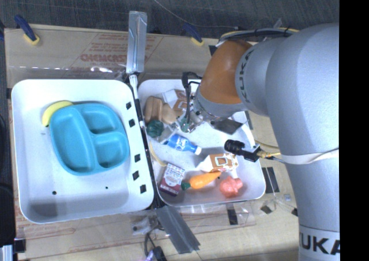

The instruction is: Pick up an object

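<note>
A: Where is your gripper [185, 120]?
B: Low in the right bin [253, 188], near its far left corner, just above the small water bottle [183, 144]. You can't tell its state; the wrist hides it.
A: What lies around it?
B: A tan bread-like piece [154, 108] and a dark green item [154, 128] beside it, toward the divider. Nearer you: a carrot [202, 181], a pink toy [230, 186], a dark red packet [172, 178] and a white carton [222, 162].
A: And the left bin [29, 139]?
B: You'll see a blue divided tray [89, 137] with a banana [55, 110] at its far corner
</note>
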`<action>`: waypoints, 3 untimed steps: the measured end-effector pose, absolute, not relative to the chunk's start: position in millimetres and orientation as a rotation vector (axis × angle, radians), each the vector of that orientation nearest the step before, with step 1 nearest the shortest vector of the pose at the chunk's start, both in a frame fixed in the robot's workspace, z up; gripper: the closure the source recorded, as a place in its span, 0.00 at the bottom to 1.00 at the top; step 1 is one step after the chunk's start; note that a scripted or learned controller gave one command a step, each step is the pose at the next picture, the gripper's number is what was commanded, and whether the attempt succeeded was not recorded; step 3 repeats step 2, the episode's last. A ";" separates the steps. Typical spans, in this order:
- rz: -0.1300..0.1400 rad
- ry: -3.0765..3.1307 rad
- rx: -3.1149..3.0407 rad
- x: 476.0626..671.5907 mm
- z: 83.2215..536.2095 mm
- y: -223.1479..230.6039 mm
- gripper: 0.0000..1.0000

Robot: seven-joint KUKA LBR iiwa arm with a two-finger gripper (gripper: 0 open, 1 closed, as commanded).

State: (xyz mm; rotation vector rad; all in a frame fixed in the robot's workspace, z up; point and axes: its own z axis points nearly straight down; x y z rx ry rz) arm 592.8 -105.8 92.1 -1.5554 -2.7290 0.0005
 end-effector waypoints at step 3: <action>-0.007 -2.724 -1.576 636.5 196.1 -42.5 1.00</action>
